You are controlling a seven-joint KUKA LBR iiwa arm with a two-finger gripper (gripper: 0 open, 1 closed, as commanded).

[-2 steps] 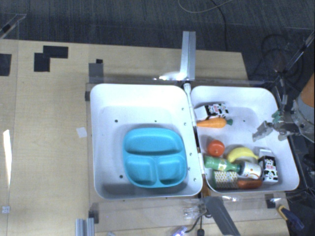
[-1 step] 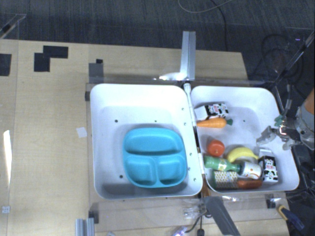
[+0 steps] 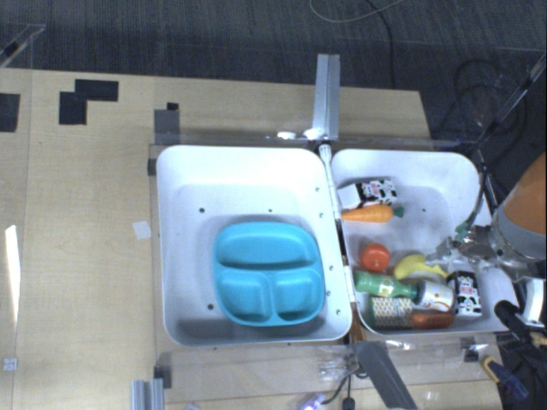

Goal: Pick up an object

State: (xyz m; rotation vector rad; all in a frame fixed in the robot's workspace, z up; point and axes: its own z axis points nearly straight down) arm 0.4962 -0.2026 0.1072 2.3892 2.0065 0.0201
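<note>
Starting at the near edge of the right bin [image 3: 466,171], a dense cluster of toy food sits against the front wall: a grater [image 3: 391,311] with a red pepper-like piece [image 3: 432,319] just beside it, a green bottle [image 3: 386,286] lying on its side above them, and a small black-and-white carton [image 3: 466,295] at the cluster's right end. A yellow banana [image 3: 416,266] and a red tomato [image 3: 374,256] lie just behind, touching or nearly touching the bottle. Farther back, well apart from the pile, an orange carrot [image 3: 367,215] lies flat, with a second black-and-white carton [image 3: 373,193] just behind it near the divider.

The gripper [image 3: 466,244] hangs over the right side of this bin, near the banana and the near carton; nothing can be seen between its fingers, and whether they are spread or closed cannot be told from this angle. The left bin [image 3: 179,229] holds a blue divided plate [image 3: 269,272].

Any object will do (the task names none), so the sensible choice is whichever is closest and least crowded. The banana looks the nearest candidate, though its neighbours leave little room for fingers. Coming straight down across its narrow width, rather than along its length, should avoid nudging the bottle or carton. The carrot, lying alone, would be an easier grasp but needs a longer reach.
</note>
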